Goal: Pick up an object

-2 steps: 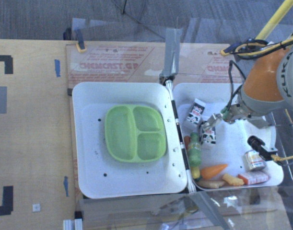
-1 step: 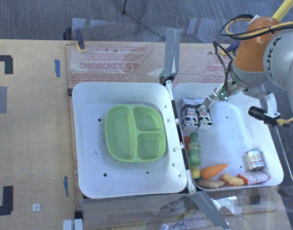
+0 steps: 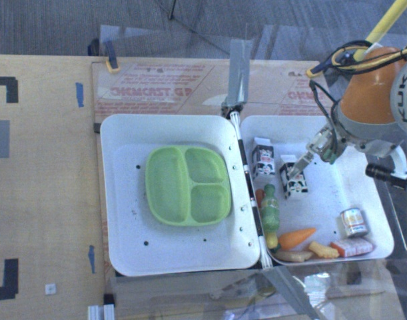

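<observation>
The gripper (image 3: 298,171) hangs low over the right bin (image 3: 380,209), its fingers pointing down and to the left. Their tips meet the top of a small black-and-white carton (image 3: 296,186) that lies near the bin's middle. Whether the fingers stand apart or closed cannot be told, nor whether the carton sits between them. A second, similar carton (image 3: 263,159) lies just to the left. A green bottle (image 3: 270,209), a carrot (image 3: 298,237) and a small tin can (image 3: 353,222) lie nearer the front wall. The left bin (image 3: 116,179) holds a green divided plate (image 3: 188,185).
</observation>
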`<move>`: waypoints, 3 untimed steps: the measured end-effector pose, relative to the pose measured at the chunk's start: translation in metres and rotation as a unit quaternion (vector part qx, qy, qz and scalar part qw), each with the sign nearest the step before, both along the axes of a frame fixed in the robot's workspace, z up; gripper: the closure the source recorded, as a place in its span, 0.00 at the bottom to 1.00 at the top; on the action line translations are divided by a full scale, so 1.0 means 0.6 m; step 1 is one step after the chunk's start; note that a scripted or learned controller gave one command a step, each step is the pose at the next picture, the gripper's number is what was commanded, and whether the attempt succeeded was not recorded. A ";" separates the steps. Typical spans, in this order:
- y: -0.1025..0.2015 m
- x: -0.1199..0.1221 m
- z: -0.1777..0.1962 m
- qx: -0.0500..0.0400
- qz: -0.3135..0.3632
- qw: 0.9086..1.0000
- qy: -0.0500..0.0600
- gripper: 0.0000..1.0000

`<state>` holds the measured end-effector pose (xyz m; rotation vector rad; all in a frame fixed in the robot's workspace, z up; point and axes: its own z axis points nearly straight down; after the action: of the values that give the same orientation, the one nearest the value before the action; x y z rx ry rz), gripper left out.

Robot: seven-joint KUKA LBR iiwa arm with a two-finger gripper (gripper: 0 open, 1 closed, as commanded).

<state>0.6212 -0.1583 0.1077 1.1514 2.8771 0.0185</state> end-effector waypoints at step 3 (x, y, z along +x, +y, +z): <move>0.022 -0.203 0.007 -0.002 0.045 0.999 0.014 0.00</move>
<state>0.4992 -0.1448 0.1120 1.0275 2.9502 0.0013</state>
